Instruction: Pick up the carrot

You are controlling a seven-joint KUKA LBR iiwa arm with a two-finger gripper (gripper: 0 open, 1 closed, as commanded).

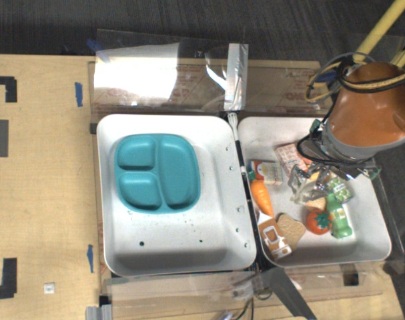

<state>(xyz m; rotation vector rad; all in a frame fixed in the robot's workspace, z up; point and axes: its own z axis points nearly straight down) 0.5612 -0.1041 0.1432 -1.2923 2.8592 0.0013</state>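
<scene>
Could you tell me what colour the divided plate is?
Teal plate, seen in the camera view.

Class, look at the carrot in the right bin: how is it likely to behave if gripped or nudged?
The carrot looks like smooth, rigid toy plastic, so probably stiff, light and somewhat slippery. Its rounded, tapered shape may roll or swing sideways if nudged.

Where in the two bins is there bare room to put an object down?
Left bin: free white floor in front of the teal plate. Right bin: a bare strip along its back wall; its middle is crowded, with the carrot at the left wall, the tomato and the claw over the pile.
</scene>
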